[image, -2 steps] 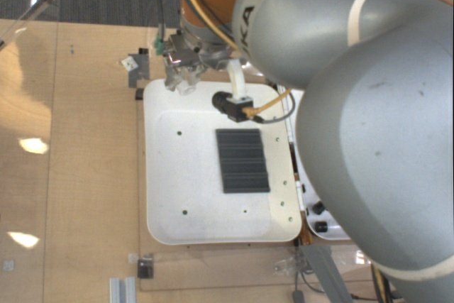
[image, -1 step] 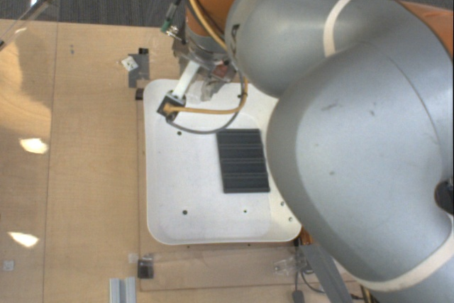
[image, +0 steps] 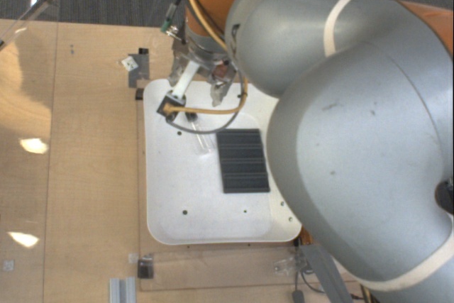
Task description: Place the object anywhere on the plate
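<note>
Centrally, ribbed dark rectangular slab (image: 243, 160)

Pale wooden tabletop (image: 78, 152), white bin (image: 167, 213) resting on it, small dark fitting (image: 145, 267), possibly a bracket, near bin's corner

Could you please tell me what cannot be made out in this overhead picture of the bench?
- Second bin: camera view, hidden behind the grey arm, which also covers the right side of the white bin.
- Gripper: whether it holds anything is unclear; its fingers merge with cables.
- Clear item beside the dark ribbed plate: too faint to identify.
- Small clamp below the bin: too small to make out.
</note>
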### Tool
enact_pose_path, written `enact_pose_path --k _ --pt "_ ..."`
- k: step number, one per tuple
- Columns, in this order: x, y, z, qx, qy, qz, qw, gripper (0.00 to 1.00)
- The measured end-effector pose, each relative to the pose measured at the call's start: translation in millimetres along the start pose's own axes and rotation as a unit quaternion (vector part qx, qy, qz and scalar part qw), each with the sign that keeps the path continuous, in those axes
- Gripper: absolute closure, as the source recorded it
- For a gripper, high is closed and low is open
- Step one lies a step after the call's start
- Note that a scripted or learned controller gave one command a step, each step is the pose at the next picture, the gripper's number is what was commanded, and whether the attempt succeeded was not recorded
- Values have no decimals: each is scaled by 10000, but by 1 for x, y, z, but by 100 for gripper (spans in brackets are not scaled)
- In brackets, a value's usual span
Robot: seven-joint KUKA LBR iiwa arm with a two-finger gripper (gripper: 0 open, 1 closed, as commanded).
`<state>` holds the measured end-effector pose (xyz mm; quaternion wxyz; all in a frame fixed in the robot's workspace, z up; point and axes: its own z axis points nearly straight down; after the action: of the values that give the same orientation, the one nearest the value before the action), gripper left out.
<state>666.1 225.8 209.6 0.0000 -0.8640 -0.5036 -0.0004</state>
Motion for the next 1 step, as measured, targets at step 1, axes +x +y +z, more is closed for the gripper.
enact_pose_path --k 1 --pt "-16 -49 84 11 -1 1141 9935 0"
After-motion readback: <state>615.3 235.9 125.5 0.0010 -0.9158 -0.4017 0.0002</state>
